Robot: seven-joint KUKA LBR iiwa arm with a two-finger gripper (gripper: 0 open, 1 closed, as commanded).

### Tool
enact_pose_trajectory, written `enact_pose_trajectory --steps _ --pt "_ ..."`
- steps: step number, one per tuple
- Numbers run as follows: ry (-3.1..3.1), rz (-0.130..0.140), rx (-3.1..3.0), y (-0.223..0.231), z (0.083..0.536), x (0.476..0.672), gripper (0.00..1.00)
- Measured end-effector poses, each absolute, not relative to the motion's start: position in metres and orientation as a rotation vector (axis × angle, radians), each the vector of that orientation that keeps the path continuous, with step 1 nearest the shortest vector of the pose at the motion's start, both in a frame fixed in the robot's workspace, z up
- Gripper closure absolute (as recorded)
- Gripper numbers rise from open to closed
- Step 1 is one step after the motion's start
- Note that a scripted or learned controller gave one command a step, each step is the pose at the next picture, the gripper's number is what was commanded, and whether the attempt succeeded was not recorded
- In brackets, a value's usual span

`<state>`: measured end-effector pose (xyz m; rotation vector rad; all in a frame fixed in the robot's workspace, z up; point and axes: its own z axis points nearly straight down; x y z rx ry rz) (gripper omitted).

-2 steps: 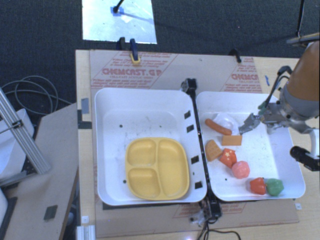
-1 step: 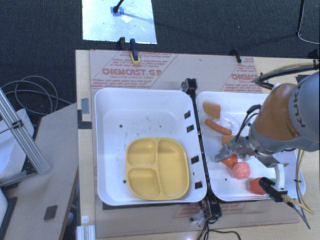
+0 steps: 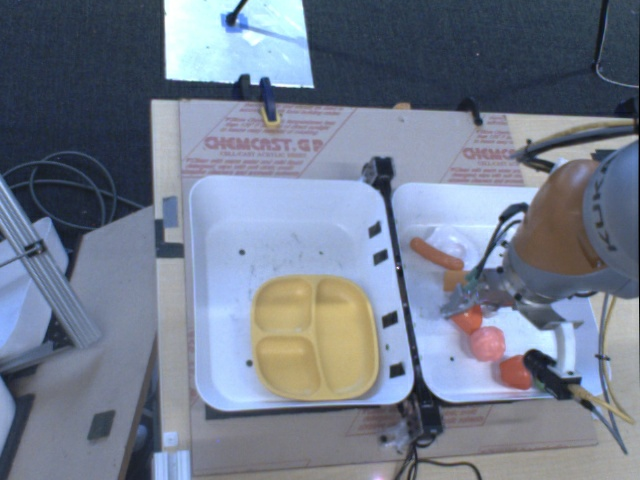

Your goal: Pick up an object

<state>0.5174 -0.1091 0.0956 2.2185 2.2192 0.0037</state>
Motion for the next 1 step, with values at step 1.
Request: enact_pose_trajectory --steps 1 --pt "2.228 0.012 2.205 -0.0552 0.1899 0.5332 1.00"
